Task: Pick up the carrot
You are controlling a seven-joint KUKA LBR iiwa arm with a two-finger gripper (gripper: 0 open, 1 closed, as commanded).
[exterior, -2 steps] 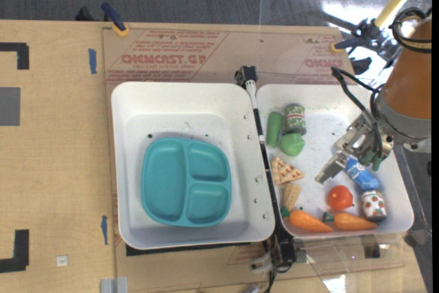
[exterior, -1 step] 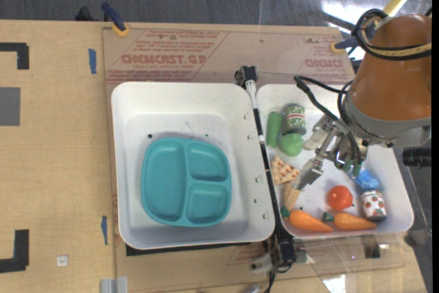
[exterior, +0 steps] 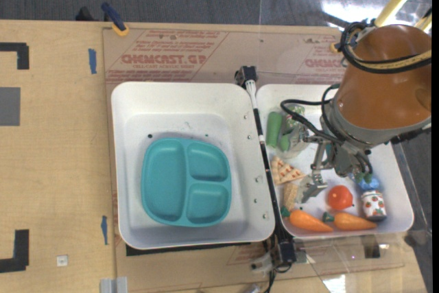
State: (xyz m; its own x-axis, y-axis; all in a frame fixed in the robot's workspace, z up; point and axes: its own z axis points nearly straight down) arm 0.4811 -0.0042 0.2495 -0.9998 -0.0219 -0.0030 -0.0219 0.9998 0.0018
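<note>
White plastic makes up the two shallow bins that sit side by side on the counter [exterior: 55,147]: the left bin [exterior: 130,168] carries a teal divided tray [exterior: 185,180], and the right bin [exterior: 401,213] carries a scatter of toy food under the arm [exterior: 384,79], whose orange band fills the upper right. Two orange carrots lie along the near wall of the right bin. The larger carrot [exterior: 310,221] lies with its long axis nearly across the view, thick end toward the divider, tip pointing right; a second carrot [exterior: 354,221] lies just beside it to the right, on much the same line. A red tomato [exterior: 339,197] sits just above the gap between them, a small spotted can [exterior: 372,205] to its right, a pizza slice [exterior: 287,171] and a green vegetable [exterior: 275,128] further up the bin. The tool [exterior: 317,183] hangs over the middle of this bin, with the larger carrot just below it in the view, toward the near wall and slightly left. How far its fingers stand apart I cannot tell, and nothing shows gripped between them. Judging from this, the coming move is a short shift toward the near wall and a descent across the carrot's short axis.
</note>
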